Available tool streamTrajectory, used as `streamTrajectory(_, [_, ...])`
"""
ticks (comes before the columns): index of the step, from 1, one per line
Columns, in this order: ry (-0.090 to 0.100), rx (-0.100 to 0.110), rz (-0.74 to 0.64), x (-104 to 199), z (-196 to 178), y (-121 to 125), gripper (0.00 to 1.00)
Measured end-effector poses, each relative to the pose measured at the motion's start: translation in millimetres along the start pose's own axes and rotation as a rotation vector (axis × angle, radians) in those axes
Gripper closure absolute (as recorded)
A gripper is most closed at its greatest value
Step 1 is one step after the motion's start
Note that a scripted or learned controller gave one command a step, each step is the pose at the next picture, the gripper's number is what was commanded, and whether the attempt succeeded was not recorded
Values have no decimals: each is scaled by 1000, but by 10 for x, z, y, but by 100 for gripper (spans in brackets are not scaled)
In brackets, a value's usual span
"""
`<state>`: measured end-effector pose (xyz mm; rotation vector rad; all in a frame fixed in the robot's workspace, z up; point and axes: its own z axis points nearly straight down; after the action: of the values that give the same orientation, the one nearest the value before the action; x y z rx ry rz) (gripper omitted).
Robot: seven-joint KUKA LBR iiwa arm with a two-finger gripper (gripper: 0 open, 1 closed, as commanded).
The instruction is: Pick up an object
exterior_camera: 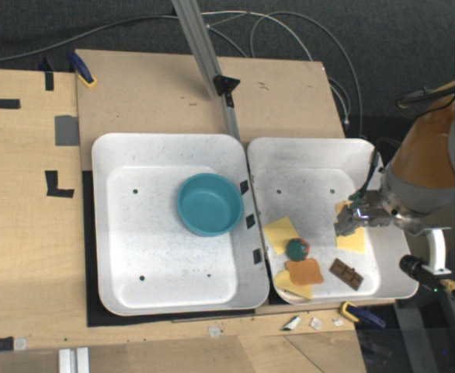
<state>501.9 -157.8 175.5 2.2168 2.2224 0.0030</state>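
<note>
Gripper [350, 217] sits low inside right bin [305, 155] — finger state cannot be determined. Beside it: yellow slice [352, 242]. Toward the bin's near wall — green ball [297, 249], orange piece [304, 271], brown bar [345, 273].

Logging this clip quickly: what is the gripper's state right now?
Gripper: low in the right bin, beside a yellow piece; open or shut cannot be told.

The two shallow white bins [119, 208] look like smooth, faintly speckled plastic. The round teal bowl [209, 203] looks matt plastic. The pale bench top [26, 208] at the frame's left shows wood grain.
</note>
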Motion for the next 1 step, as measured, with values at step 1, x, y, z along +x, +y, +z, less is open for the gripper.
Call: streamTrajectory(1, [0, 2, 1, 3, -262, 7, 100])
